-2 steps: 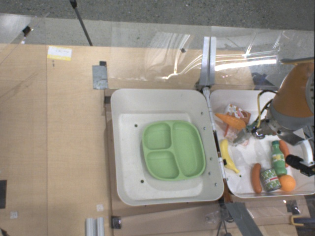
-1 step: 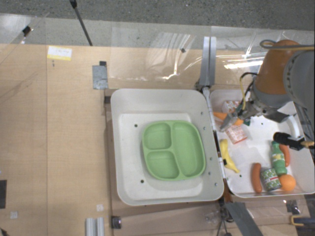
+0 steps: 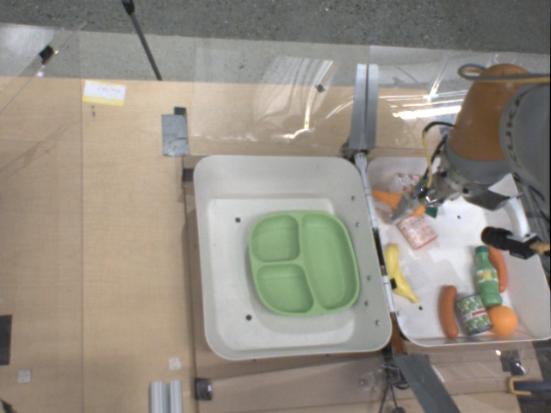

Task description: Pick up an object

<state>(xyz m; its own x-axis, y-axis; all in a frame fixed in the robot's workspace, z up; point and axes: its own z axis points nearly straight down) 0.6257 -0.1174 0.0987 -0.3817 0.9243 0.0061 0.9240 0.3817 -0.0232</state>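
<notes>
My gripper (image 3: pixel 419 203) hangs low over the right bin (image 3: pixel 430 334), near its far left corner; I cannot tell its state. Just beneath lies a pink packet (image 3: pixel 417 232), with a carrot (image 3: pixel 387 199) beside it. A banana (image 3: pixel 396 272) runs lengthwise along the left wall. A sausage (image 3: pixel 448 310), can (image 3: pixel 472 314), bottle (image 3: pixel 485 275) and orange (image 3: pixel 503 320) crowd the near right corner.

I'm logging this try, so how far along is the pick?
Done: the arm has reached into the right bin, with the hand low at its far left corner, by the carrot and pink packet. In hand: nothing visibly. Left: the grasp and lift. The banana, sausage, bottle, can and orange lie untouched.
</notes>
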